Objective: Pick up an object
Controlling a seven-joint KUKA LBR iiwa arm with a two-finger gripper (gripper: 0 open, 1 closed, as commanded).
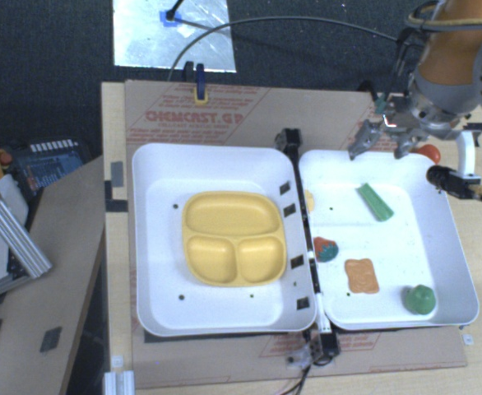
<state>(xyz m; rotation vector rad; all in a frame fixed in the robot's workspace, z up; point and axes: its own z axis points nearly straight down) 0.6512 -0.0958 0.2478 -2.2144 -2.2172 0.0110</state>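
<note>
Glossy white plastic bins (pixel 224 159); smooth matt yellow plastic tray (pixel 233 237); crinkled shiny foil sheet (pixel 173 23).

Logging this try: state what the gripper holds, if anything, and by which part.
Nothing is held. The gripper hangs open above the far edge of the right bin, with no object between its fingers. The green stick lies untouched below it.

Open floor across middle of right bin (pixel 451 220), between green stick (pixel 375 202) near back wall and orange piece (pixel 361 275). Front corner taken by green ball (pixel 419 299), left edge by red-teal item (pixel 325 249) close to divider. Left bin (pixel 155 179) mostly covered by yellow tray (pixel 233 237), bare margins around it.
</note>
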